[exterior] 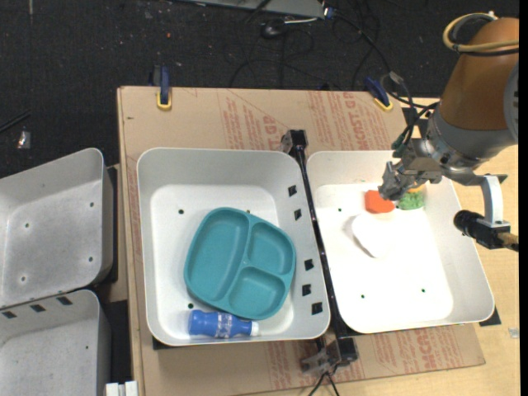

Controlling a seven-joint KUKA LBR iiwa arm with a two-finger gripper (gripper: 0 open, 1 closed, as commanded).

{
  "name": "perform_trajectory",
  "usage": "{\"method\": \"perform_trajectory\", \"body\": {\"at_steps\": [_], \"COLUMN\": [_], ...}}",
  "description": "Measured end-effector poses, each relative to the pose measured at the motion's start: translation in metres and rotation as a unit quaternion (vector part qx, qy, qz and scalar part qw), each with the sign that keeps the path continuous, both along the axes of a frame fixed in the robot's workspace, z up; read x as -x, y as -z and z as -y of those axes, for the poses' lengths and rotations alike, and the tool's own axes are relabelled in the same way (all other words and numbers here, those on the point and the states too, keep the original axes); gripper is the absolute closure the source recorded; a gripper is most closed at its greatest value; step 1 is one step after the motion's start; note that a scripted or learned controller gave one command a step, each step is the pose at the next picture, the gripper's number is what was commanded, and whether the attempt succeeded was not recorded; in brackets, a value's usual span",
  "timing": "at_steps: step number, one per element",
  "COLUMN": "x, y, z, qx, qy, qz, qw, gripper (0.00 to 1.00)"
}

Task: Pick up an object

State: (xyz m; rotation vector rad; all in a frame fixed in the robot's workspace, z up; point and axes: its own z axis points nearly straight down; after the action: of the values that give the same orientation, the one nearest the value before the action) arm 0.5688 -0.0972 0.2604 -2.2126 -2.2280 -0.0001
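Observation:
In the right bin [429, 295], near its far edge, lies an orange carrot-like toy [379, 204] with a green leafy end [411, 199]. My gripper [398, 186] hangs right over the toy's middle, low and close to it, at the end of the grey and orange arm [478, 81]. A white rounded object [369, 233] rests just in front of the toy. The left bin [157, 221] holds a teal divided plate [240, 261] and a blue and white bottle [221, 325] lying on its side along the near wall.
A black divider with clips [309, 229] runs between the two bins on the cardboard-topped bench [223, 114]. Spare white bin lids [49, 221] lie at the far left. Blue clamps [163, 85] grip the bench's far edge.

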Motion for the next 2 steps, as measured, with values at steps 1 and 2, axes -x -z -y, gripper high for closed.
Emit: {"method": "perform_trajectory", "body": {"at_steps": [1, 2], "x": [0.002, -0.011], "y": [0.006, 0.007], "z": [-0.059, -0.121], "qx": [0.0001, -0.0001], "qy": [0.000, -0.001], "qz": [0.000, 0.001], "qw": [1.0000, 1.0000], "gripper": [1.00, 1.00]}}
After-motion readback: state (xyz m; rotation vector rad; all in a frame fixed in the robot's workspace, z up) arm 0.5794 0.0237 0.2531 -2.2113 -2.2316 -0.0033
